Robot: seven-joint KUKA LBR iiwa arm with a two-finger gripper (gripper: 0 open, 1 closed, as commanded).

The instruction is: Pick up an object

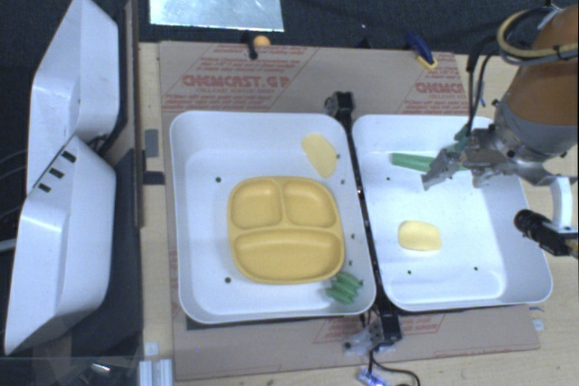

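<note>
Approach phase, by my reading: nothing is lifted yet. The gripper (pixel 457 165) hangs over the right bin (pixel 534 285), near its far side, with its two fingers spread apart and nothing between them. One fingertip points toward the green piece (pixel 412 162), which lies flat on the bin floor just beside it; I cannot tell whether they touch.

I take the green piece as the likeliest target. The yellow lump (pixel 420 236) sits nearer the middle of the same bin, apart from the gripper, and is the alternative.

Next move, as I judge it: shift the spread fingers a little toward the divider so they straddle the green piece, drop to the floor, close. The piece looks thin and low, so the fingers must get right down or they will close above it.

Surroundings:
- left bin (pixel 194 194) holds a yellow divided tray (pixel 286 229), a pale yellow oval (pixel 319 155) at its far right, and a green ridged piece (pixel 345 287) by the near right corner.
- black clamp (pixel 340 103) at the far end of the seam between the bins.

Obstacles: the green piece lies near the bin wall at the seam, which may crowd the leftward finger.
</note>
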